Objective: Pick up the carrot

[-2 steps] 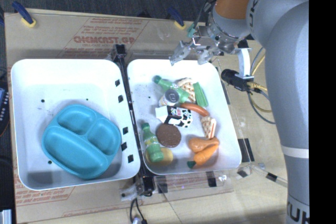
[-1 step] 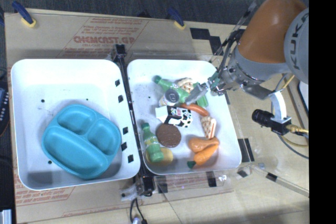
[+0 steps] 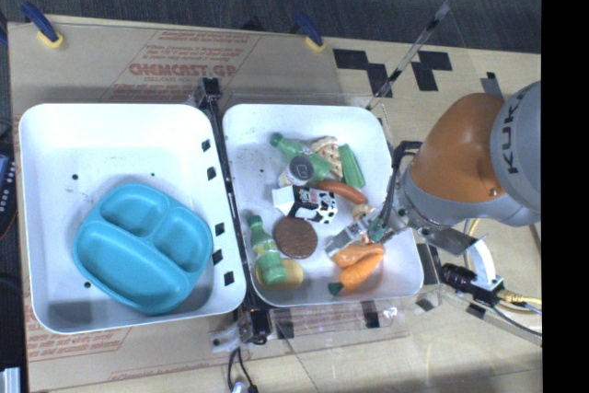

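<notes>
Carrot lies nearest, at about five o'clock in the right bin, with the gripper just above its top end; whether the fingers are apart or together I cannot tell. To do the pick well, I judge the grip should straddle the carrot across its thick middle, clear of the brown disc at nine o'clock. Farther back, red "CHEMCAST GP" reads on the bench sheet, and "KU" on the arm.
</notes>
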You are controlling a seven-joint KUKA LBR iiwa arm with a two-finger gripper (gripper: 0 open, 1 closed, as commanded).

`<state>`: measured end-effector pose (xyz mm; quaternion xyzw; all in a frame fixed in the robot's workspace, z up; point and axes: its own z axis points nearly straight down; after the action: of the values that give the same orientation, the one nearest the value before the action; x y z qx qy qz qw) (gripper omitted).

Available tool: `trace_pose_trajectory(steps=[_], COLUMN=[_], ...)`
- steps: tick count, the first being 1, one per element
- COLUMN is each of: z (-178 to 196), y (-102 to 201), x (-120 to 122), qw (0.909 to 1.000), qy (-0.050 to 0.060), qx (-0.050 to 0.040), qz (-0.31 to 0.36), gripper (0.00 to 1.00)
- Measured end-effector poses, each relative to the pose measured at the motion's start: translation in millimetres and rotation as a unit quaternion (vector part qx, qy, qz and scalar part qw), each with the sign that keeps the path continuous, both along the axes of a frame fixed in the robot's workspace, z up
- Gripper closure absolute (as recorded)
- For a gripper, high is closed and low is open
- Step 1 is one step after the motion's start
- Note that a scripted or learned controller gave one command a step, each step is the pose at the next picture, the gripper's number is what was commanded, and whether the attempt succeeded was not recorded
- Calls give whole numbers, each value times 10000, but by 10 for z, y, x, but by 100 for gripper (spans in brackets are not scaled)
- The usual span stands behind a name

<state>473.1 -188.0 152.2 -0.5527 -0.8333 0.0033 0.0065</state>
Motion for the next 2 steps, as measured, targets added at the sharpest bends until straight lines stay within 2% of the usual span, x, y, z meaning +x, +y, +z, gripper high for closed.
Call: trace_pose_trajectory(steps=[1,2], z=[-599,-495], y=[32,32], x=[59,68], qw=[9776,9766], qy=[-48,-42], qx=[10,8], qz=[2106,2148], gripper=[0,100])
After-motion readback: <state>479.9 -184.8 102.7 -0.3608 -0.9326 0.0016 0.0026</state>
